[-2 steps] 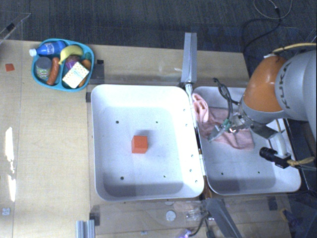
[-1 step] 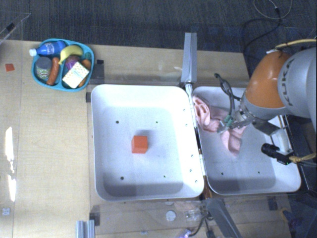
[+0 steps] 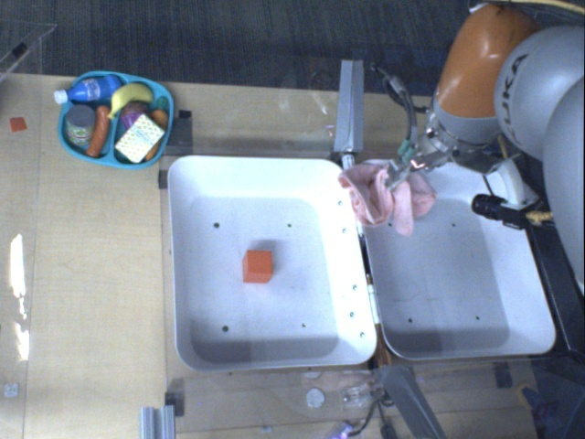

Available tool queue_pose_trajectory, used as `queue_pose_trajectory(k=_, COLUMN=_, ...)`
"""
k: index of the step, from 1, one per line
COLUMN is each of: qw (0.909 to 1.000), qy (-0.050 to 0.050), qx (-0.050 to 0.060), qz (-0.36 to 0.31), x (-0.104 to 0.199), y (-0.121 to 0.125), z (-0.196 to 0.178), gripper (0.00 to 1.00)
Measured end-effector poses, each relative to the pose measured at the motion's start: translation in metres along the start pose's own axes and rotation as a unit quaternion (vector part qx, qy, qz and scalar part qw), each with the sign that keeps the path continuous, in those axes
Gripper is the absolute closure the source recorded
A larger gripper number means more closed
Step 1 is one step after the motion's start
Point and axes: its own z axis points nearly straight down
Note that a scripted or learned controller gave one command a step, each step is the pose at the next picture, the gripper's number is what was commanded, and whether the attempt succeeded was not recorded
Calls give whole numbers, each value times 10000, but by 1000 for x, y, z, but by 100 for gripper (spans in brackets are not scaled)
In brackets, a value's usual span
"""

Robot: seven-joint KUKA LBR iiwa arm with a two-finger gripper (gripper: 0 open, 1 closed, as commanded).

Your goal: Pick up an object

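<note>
The pink cloth (image 3: pixel 388 199) hangs bunched from my gripper (image 3: pixel 403 172), its folds drooping over the top-left corner of the right bin (image 3: pixel 475 337) and brushing across the divide toward the left bin (image 3: pixel 196 273). From how it drapes, I judge it lifted, or nearly so: the upper part is gathered at my fingertips, which are closed on it, while the lower folds look close to the bin's rim, and I cannot tell whether they have cleared it. So the grasp itself seems done; what is left, as I read it, is to raise the cloth fully free and keep it from slipping out. The orange block (image 3: pixel 259 266) sits untouched near the middle of the left bin. Well apart, on the bench at the far left, a blue tray (image 3: pixel 66 135) holds toy groceries.
</note>
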Motion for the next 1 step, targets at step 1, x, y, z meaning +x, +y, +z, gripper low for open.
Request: queue_pose_trajectory(k=1, qw=10000, qy=0, qx=9, qz=8, x=35, y=34, z=1, gripper=100)
